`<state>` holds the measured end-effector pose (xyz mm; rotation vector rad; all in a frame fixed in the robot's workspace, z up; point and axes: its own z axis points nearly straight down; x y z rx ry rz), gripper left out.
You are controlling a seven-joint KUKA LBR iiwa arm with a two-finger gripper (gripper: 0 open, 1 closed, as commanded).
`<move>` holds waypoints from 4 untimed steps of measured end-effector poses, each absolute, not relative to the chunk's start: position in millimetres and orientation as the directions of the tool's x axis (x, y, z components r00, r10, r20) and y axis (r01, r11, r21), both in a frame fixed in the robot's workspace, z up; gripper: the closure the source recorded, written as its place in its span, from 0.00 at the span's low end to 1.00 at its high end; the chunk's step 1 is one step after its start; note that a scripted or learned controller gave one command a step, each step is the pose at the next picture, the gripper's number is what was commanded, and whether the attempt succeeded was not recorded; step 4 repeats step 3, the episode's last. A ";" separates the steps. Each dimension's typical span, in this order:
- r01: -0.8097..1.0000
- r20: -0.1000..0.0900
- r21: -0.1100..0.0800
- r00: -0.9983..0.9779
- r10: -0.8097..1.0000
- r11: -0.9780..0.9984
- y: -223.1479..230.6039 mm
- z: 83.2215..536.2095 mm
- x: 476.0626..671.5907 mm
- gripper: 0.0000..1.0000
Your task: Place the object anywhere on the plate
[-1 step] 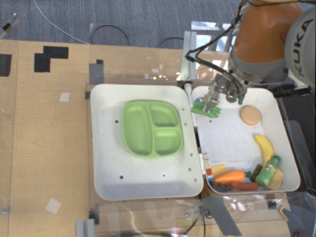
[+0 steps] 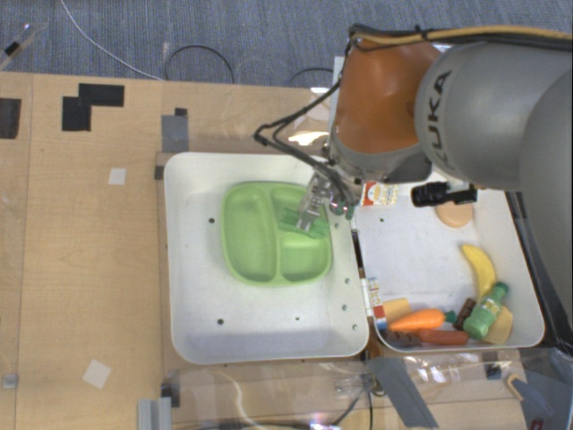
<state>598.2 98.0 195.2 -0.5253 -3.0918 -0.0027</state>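
A light green divided plate lies in the left white bin. My gripper hangs over the plate's upper right compartment, close to its surface, below the grey arm with its orange band. The gripper's body hides the spot right under it. I cannot make out what, if anything, it carries.
The right bin holds a banana, a carrot, a green bottle, a brown sausage, a tan disc and a red-and-white carton. The arm overhangs the wall between the two bins. Cables trail from the wrist.
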 end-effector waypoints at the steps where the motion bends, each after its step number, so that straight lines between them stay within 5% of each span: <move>1: 0.514 -0.002 0.003 -0.858 0.514 0.858 148.3 214.7 613.7 1.00; 2: 0.267 0.000 0.001 -0.964 0.267 0.964 210.7 159.6 616.0 1.00; 3: 0.268 -0.001 0.002 -0.963 0.268 0.963 210.4 160.1 616.3 0.00; 4: 0.268 -0.001 0.002 -0.963 0.268 0.963 210.4 160.1 616.3 0.00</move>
